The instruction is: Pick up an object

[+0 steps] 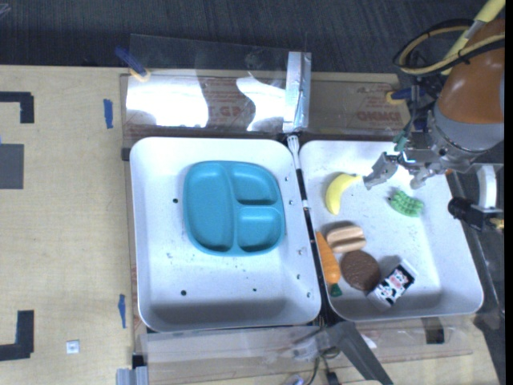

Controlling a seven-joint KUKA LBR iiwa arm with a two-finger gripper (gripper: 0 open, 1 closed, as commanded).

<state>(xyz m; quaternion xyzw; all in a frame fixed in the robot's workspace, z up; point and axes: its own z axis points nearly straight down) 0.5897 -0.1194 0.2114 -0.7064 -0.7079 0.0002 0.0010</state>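
My gripper (397, 173) hangs over the back of the right bin (461, 291), fingers spread open with nothing between them. A green toy (405, 203) lies just below it on the bin floor. A yellow banana (340, 189) sits to the gripper's left. Nearer the front lie a bun-like sandwich (345, 236), a brown round cookie (360, 270), an orange carrot (329, 265) along the bin's left wall, and a small black-and-white carton (395, 283).
The left bin (152, 239) holds a blue divided plate (235, 207). A clear plastic panel (208, 87) stands behind the left bin. Yellow and black cables (437, 42) loop above the arm's orange wrist band (477, 87).
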